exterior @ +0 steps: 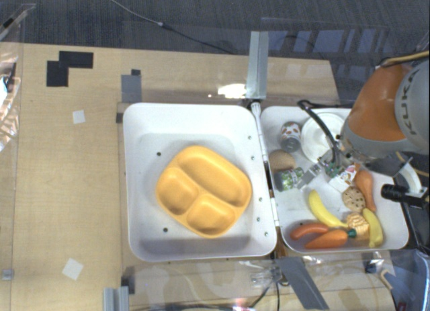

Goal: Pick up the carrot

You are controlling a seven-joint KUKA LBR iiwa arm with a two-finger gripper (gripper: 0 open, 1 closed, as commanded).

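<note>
Two white bins sit side by side on the bench. We see a yellow divided plate (203,189) lying alone in the left bin (141,236). In the right bin (285,199) the carrot (329,238) lies near the front wall, its green end pointing right, with a red sausage-like piece (306,230) just behind it and a banana (324,210) beyond. A cookie (353,199), a small can (290,135) and a white bowl (314,138) lie farther back. We find the gripper (329,166) low over the bin's middle, well apart from the carrot; whether it is apart or together, we cannot tell.
</note>
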